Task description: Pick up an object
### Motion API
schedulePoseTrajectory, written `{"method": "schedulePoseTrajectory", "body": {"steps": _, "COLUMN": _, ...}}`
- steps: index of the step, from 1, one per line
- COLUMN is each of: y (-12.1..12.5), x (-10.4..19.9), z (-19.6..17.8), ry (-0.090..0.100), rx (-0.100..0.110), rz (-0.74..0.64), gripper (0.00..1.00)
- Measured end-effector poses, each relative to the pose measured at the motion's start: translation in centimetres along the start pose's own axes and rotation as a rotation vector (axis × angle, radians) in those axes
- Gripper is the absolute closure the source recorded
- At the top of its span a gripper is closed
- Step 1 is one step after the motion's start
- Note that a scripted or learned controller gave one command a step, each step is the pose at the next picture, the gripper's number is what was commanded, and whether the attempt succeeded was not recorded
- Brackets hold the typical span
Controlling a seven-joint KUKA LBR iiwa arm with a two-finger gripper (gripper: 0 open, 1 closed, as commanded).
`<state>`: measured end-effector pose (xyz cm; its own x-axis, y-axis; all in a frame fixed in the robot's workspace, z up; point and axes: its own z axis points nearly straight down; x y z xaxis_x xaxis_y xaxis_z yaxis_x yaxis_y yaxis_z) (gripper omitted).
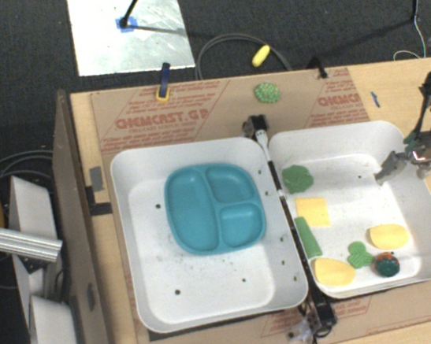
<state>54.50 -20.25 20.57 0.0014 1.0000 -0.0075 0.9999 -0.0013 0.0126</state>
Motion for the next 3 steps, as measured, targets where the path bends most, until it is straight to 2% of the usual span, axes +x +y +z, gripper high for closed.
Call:
{"method": "schedulePoseTrajectory", "body": {"steps": 1, "y": -4.9, "x": 2.6, "z": 8.5, "ry": 0.011, "rx": 0.020, "rz": -0.002, "gripper": 0.00}}
{"method": "schedulePoseTrajectory", "body": {"steps": 2, "y": -5.9, "x": 4.9, "z": 12.0, "ry": 0.003, "rx": 0.005, "rz": -0.004, "gripper": 0.00}}
{"method": "schedulePoseTrajectory", "body": {"steps": 3, "y": -5.6, "x": -0.8, "z": 1.1, "ry": 0.000, "rx": 0.001, "rz": 0.001, "gripper": 0.00}}
